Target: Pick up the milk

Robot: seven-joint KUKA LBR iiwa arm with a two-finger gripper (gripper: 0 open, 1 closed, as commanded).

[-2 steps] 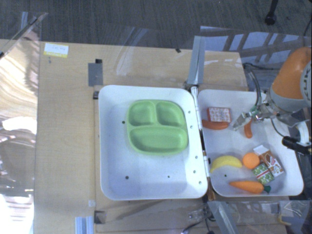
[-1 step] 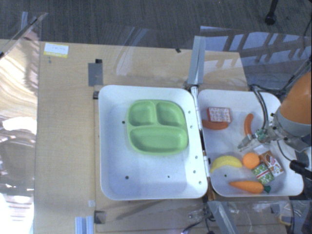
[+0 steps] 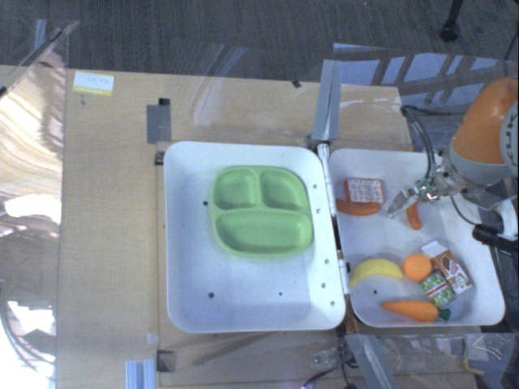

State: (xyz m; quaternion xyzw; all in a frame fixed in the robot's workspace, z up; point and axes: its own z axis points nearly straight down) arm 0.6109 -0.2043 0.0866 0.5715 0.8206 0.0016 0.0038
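Grey arm [image 3: 486, 164] with orange band, black cables, silvery claw [image 3: 403, 204].

The milk [image 3: 448, 279] is a small carton printed in brown, red and green with a white top. It lies tipped on its side, slanted, toward four o'clock in the right bin [image 3: 486, 217], just right of the orange [image 3: 418, 267] and above the carrot [image 3: 410, 309].

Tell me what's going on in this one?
The arm's gripper hangs over the right bin, near a small orange piece. The milk lies apart from it in that bin's near corner, untouched, beside an orange, a carrot and a banana. The left bin holds a green plate.
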